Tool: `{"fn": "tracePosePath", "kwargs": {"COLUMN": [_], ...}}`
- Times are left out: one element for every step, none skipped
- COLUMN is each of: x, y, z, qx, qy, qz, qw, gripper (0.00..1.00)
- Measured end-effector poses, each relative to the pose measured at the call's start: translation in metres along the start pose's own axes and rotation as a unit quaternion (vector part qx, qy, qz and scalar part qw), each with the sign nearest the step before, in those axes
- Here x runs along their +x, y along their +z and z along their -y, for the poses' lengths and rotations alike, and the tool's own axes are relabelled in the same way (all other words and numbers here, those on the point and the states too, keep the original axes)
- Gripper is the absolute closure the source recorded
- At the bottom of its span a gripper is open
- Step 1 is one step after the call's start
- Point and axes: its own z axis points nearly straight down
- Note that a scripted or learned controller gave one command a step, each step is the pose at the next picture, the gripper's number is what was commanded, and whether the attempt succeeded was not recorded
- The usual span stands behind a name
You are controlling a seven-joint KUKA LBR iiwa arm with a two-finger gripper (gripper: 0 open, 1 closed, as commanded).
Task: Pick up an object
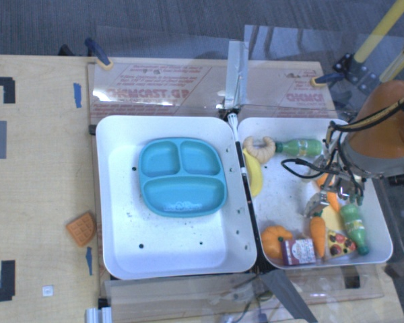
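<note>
The hand (321, 199), its grip state unclear, hangs among crowded carrot (318, 231), green bottle (354, 226) and pizza slice (337, 242).

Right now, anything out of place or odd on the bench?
One thing: a small waffle-like brown piece lies on the wooden bench outside the left bin, apart from the toy food crowded in the right bin. The blue divided plate sits flat in the left bin. No spill or damage is visible.
</note>
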Motion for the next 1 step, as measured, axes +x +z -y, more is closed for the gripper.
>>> {"fn": "tracePosePath", "kwargs": {"x": [-0.0047], "y": [-0.014], "z": [-0.0011], "qx": [0.0], "qy": [-0.001], "qz": [0.008], "qw": [1.0], "gripper": [1.0]}}
